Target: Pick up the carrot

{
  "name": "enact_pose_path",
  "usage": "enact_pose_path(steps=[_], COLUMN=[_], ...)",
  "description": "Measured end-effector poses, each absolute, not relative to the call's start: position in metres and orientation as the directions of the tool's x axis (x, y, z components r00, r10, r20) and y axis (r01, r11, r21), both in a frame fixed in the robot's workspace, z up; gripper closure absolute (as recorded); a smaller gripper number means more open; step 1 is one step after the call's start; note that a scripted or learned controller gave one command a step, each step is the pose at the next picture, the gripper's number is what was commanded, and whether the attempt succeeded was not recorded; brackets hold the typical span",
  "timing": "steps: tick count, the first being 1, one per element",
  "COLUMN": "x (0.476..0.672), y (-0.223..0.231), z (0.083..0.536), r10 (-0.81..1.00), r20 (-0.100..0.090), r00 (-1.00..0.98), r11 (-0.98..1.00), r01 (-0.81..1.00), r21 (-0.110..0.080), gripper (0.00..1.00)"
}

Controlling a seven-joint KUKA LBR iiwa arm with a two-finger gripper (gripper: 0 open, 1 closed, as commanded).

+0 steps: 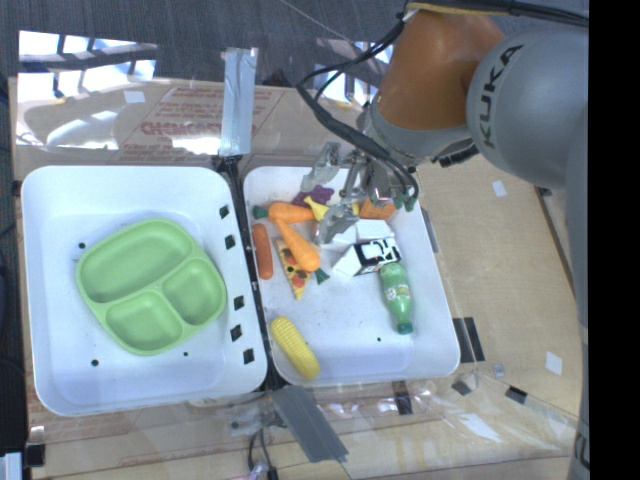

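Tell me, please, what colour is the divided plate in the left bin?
Light green; the divided plate shows plainly in the camera view.

This looks like a robotics lab. A big grey KUKA arm (520,78) with loose black cables (340,68) leans over a cardboard-covered worktop (180,118). Two white bins (50,268) sit taped down with strips of grey tape (236,103), filled with plastic toy food (295,240), and grey carpet (150,8) lies beyond.
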State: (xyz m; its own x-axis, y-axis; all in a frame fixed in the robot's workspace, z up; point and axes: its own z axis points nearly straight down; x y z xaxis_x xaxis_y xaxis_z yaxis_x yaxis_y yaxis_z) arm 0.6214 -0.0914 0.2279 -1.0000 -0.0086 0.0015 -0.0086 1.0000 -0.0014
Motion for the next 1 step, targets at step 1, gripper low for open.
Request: enact_pose_path(steps=[1], x=[0.5988], y=[-0.0906], z=[0.1000], r10=[-0.488], r20=[-0.012], r00=[-0.873], r11=[0.873], r01=[-0.488], r21=[-0.009], gripper=[0.00])
